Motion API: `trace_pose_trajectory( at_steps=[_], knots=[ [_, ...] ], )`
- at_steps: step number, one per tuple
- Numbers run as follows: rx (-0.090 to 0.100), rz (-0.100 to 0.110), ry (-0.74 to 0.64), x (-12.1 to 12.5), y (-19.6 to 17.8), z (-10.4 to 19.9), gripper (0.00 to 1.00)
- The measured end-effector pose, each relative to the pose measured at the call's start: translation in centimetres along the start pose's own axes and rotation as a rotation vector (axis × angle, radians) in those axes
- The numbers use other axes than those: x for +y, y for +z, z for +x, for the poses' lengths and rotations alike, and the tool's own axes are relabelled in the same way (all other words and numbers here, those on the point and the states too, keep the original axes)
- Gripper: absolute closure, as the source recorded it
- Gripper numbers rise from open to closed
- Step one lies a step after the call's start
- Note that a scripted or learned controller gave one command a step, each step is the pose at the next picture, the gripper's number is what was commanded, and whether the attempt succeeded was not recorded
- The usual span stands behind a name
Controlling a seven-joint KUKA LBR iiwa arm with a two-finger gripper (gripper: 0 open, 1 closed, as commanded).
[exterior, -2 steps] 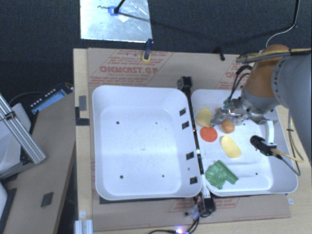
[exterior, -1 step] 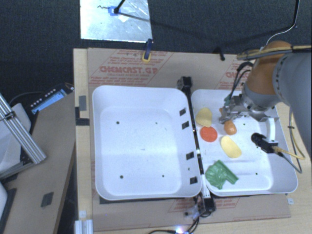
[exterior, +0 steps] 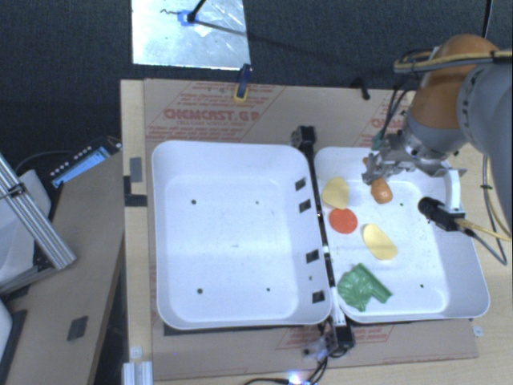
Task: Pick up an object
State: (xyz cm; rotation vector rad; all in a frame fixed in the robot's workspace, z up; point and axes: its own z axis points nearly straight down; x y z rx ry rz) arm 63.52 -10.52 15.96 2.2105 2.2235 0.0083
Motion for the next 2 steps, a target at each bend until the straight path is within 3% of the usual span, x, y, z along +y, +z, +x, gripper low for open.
trace_pose_trajectory(
  at_steps=[1, 2],
  knots=[
    [0.003, 0.006, -0.003, -3.4, -2.7, 5.7, 1.00],
    [0.001, 0.002, -0.005, 0.4, -3.4, 13.8, 1.00]
  ],
)
